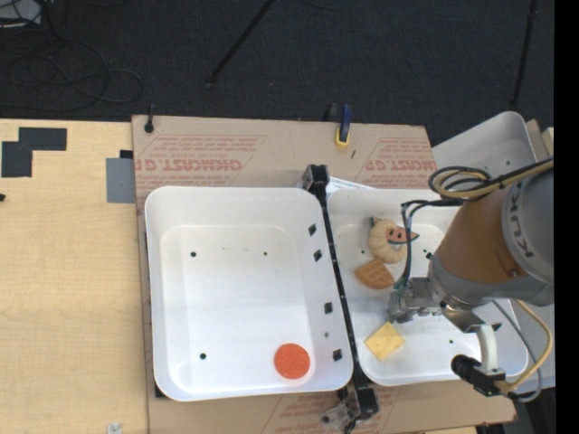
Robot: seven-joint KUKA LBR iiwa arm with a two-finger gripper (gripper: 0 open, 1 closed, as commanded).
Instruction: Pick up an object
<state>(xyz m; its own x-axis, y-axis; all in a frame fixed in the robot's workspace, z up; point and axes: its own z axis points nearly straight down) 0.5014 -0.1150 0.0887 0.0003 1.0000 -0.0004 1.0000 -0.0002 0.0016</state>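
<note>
The hand (404, 307) hovers in the right bin (425, 376) above a yellow block (384, 341); its grip can't be made out.

My gripper (404, 307) hangs low over the right bin (434, 378), just above the yellow block (384, 341). A brown wedge (374, 274) and a pale round toy (388, 240) lie just beyond it. An orange disc (292, 360) sits near in the left bin (172, 242).
</note>
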